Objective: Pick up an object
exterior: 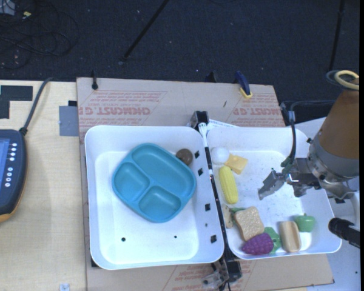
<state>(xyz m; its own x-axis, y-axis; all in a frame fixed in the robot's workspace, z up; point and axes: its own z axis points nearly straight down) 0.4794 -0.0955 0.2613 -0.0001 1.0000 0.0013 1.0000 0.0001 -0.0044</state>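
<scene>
Candidate things all sit in the right bin, none lifted. Nearest the pincer: the corn cob, lying just to its far side from the arm, lengthwise along the bin. Beyond the corn, up-frame, a yellow cheese wedge and a white egg-like piece, touching or nearly so. Below the pincer in frame: a bread slice, purple grapes against it, a hot-dog bun and a green piece near the bin's front corner.

The pincer hangs over bare bin floor, fingers apart, nothing between them. Whether it is low enough to touch the floor, we cannot tell.

Our judgement: the approach step is in hand. The corn looks the cleanest target, as it stands apart from its neighbours. We would turn the fingers to straddle its narrow width, centre over its middle, then descend and close. The front cluster is packed; a grasp there risks nudging neighbours.

Farther off, the left bin holds a blue divided plate with a brown ball at its edge. Both bins sit on cardboard on the table.
</scene>
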